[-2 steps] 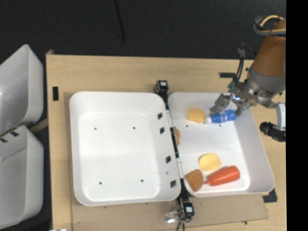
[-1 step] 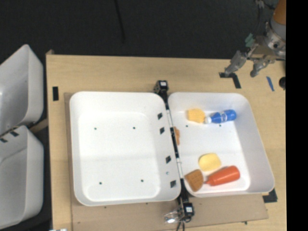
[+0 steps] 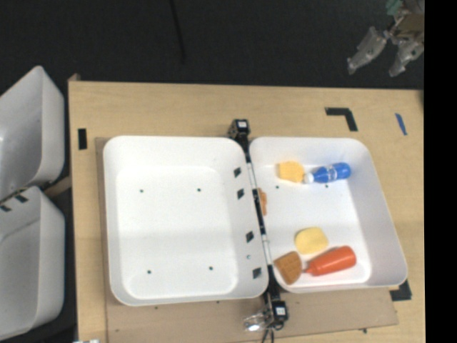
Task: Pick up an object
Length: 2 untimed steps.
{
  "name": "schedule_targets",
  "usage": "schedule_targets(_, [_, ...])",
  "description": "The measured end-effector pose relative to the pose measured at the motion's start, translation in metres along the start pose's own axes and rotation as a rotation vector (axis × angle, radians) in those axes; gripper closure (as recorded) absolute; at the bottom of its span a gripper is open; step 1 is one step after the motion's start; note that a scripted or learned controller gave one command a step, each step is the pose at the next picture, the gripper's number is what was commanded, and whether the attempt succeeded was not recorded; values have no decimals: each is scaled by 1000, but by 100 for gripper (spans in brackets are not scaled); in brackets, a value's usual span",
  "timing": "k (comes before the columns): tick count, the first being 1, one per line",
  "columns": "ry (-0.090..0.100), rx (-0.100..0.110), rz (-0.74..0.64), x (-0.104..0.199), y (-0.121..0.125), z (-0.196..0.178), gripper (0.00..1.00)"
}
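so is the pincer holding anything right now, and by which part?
Nothing held. The pincer hangs open above the bench's far right corner, nothing between its fingers, well away from the right white bin.

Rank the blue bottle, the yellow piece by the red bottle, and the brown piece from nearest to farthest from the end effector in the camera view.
From the end effector, up at the top right beyond the bench:
1. Blue bottle, far side of the right bin.
2. Yellow piece, near half of that bin.
3. Brown piece, near-left corner.
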State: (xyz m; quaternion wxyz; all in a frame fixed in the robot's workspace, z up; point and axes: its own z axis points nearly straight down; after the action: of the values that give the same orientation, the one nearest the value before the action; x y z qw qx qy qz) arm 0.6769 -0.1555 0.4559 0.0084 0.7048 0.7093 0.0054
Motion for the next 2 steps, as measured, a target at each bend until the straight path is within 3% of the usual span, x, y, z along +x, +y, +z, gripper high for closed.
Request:
schedule_targets(1, [-6, 3, 12, -79, 1, -103, 0])
schedule_targets(2, [-3, 12, 3, -75, 2, -107, 100])
